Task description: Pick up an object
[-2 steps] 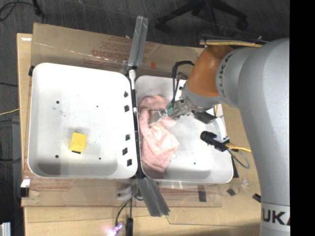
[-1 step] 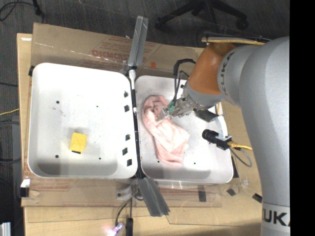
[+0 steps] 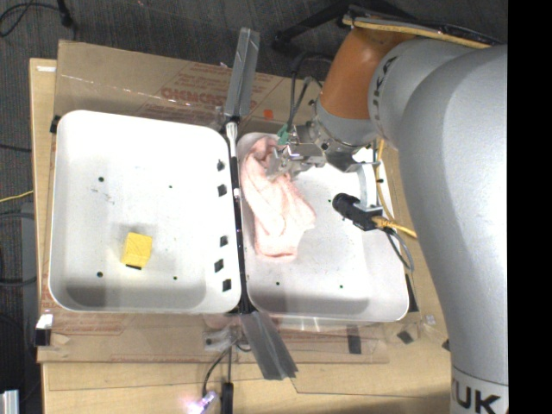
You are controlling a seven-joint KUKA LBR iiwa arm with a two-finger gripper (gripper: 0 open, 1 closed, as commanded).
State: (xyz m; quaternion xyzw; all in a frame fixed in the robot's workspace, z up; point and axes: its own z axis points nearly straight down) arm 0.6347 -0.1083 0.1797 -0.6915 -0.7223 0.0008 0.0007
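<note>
A yellow block [image 3: 137,249] lies alone in the lower left of the left bin [image 3: 129,136], well apart from everything else. A grey bar [image 3: 241,67] runs along the seam between the bins. In the right bin [image 3: 345,276] a crumpled pink cloth [image 3: 274,205] fills the left half, close against the seam wall. The hand [image 3: 289,155] sits at the cloth's upper end, touching it; I cannot tell whether it is clenched or released. The arm [image 3: 448,145] covers the frame's right. Printed cardboard [image 3: 147,76] lies under the bins on a pale surface [image 3: 43,93]; beyond are dark carpet [image 3: 129,7] and a chair base [image 3: 319,17].
</note>
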